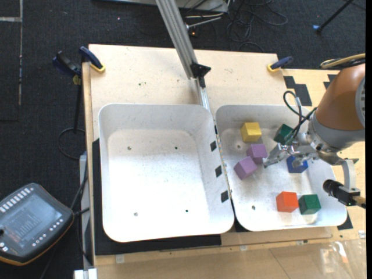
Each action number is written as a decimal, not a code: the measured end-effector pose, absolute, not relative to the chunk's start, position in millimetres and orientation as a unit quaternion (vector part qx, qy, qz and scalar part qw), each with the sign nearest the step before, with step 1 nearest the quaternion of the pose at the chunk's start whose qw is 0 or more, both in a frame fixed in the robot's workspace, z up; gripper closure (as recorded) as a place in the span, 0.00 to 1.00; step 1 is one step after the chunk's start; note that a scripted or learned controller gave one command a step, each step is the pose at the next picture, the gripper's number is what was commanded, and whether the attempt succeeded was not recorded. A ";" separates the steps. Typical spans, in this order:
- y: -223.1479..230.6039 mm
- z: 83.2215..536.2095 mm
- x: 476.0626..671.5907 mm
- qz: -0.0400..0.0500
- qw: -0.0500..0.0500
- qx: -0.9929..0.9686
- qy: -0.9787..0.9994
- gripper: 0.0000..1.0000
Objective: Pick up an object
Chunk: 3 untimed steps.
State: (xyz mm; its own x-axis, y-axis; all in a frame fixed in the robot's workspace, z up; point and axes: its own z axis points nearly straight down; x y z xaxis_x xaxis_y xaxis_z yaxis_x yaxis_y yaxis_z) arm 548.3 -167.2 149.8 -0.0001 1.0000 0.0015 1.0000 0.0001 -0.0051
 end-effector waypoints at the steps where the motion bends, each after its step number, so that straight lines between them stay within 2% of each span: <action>1: -166.5 96.2 547.5 0.001 0.002 -0.707 -0.707 0.00; 2: -167.1 109.5 548.9 0.000 -0.001 -0.707 -0.707 1.00; 3: -165.4 152.6 553.2 -0.001 -0.003 -0.706 -0.708 1.00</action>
State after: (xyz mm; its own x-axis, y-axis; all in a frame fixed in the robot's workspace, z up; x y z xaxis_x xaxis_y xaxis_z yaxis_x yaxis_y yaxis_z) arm 553.2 -165.4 152.6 -0.0022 1.0000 -0.0019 1.0000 0.0022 0.0055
